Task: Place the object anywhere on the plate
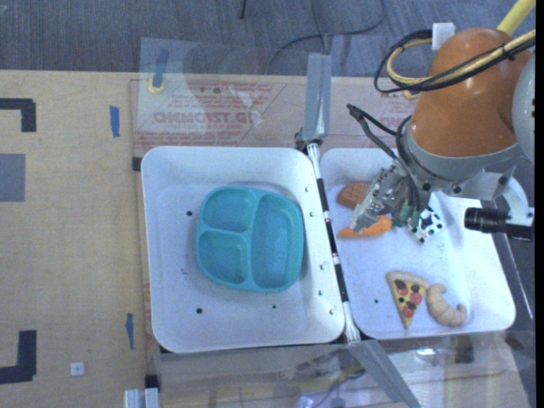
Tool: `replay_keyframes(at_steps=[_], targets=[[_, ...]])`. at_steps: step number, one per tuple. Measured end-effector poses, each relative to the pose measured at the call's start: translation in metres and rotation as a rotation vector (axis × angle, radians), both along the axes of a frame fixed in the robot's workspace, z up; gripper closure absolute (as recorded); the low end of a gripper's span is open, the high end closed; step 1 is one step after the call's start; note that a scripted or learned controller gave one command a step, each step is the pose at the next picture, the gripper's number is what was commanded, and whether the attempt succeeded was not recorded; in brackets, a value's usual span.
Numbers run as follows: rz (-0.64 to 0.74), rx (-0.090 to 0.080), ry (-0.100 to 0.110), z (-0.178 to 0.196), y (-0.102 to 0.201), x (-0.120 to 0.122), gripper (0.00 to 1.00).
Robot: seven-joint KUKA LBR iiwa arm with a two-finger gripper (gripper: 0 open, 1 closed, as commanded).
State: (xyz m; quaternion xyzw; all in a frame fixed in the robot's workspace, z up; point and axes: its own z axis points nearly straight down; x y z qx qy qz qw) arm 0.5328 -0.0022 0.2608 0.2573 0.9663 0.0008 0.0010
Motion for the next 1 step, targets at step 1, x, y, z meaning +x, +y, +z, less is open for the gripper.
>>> replay_keyframes(at_steps=[1], targets=[[-0.178,0.0,-0.004,-0.0315,0.0471,0.0571,1.0]])
